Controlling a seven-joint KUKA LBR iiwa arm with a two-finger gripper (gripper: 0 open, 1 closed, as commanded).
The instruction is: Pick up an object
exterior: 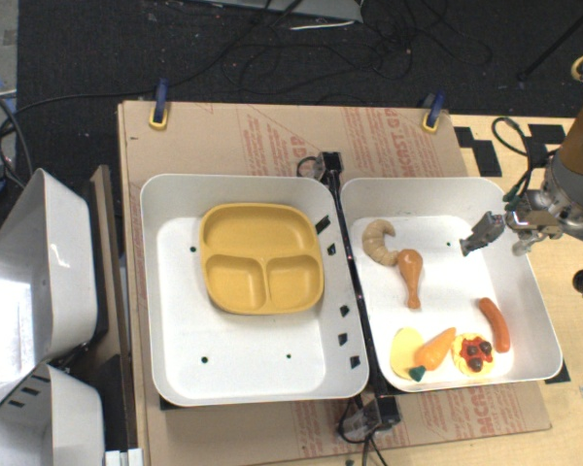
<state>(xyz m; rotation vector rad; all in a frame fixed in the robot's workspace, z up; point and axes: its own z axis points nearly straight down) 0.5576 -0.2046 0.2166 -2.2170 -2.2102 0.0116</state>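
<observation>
In the camera view, two white bins are seen side by side on the bench. In the left bin (175, 357) a yellow divided plate (262, 258) is laid flat. In the right bin (539, 304) several toy foods are spread: a pale croissant (377, 240) touching a chicken drumstick (410, 274) near the middle, a sausage (496, 323) toward the right wall, and along the near edge a carrot (434, 349) lying over a yellow slice (404, 349), just beside a small pizza piece (475, 352).

The gripper (486, 231) is held over the upper right part of the right bin, apart from every item. Nothing is seen between its fingers; whether they are spread or closed cannot be told from this angle.

The approach step is judged to be in hand, with no object yet chosen by contact. For the next move, the gripper would need to be brought over one item, perhaps the drumstick or sausage, lowered around it and closed.
</observation>
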